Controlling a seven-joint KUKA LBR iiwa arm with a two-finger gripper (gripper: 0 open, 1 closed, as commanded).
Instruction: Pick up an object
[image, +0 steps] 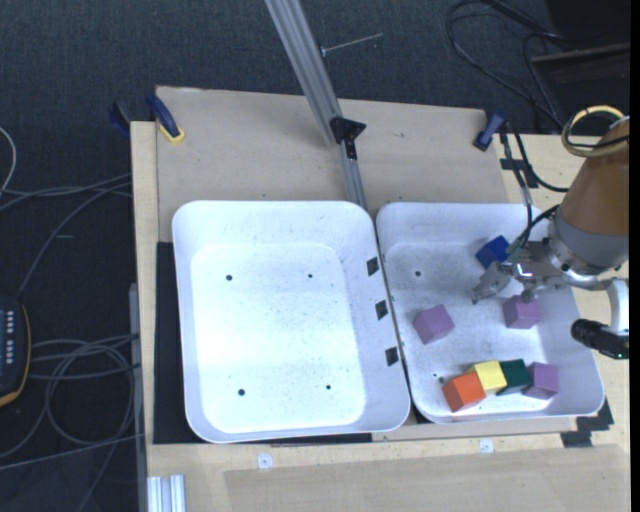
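In the right bin (440, 214) lie several small blocks. A blue block (492, 250) sits near the back, and a purple block (433, 322) lies mid-bin. A second purple block (522, 313) lies further right. Along the front edge stand an orange block (462, 391), a yellow block (489, 376), a green block (515, 374) and a third purple block (545, 379). My gripper (508, 284) hangs over the right bin, between the blue block and the second purple block. It is open, its fingers spread with nothing between them.
The left bin (270, 320) lies beside the right one, joined by black clips (381, 310) on the shared wall. A grey metal pole (318, 85) slants in from the back. Cables trail over the floor at left and back right.
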